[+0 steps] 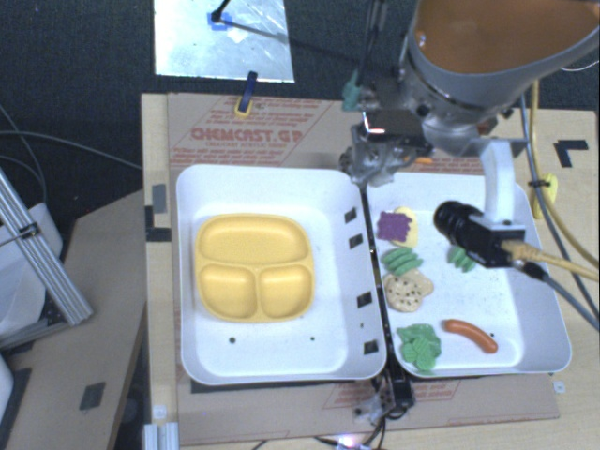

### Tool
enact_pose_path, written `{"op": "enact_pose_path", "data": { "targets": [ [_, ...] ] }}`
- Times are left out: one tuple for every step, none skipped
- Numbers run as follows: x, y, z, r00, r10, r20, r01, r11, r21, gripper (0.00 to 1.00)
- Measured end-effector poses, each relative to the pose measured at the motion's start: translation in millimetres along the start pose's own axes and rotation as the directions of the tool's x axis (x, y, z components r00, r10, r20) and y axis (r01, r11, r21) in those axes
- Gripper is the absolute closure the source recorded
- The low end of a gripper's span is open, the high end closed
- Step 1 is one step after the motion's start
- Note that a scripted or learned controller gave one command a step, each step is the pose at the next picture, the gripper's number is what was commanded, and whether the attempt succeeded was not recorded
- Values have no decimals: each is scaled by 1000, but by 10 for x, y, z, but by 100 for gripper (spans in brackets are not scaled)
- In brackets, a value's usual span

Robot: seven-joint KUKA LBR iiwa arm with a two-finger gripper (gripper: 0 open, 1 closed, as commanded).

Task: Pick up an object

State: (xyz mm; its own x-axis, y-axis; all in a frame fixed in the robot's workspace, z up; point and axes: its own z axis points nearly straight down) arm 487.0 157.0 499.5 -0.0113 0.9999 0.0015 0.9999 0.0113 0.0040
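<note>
In the camera view, the arm fills the upper right of the frame, and its gripper hangs over the top end of the divider between the two bins. Whether it is released or clenched cannot be told from here.

The candidates lie in the right bin, right of centre: a purple-and-yellow piece, green pea pods, a cookie, a leafy green piece and a sausage. All look like light, stiff plastic toys, probably slippery. The sausage lies apart from the rest; pinching across its narrow middle seems surest. The left bin holds a yellow divided plate.
</note>
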Motion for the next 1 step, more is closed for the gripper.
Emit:
{"op": "enact_pose_path", "data": {
  "targets": [
    [404, -25, 1659, 1000, 3, 6, -3, 1000, 17, 100]
  ]
}}
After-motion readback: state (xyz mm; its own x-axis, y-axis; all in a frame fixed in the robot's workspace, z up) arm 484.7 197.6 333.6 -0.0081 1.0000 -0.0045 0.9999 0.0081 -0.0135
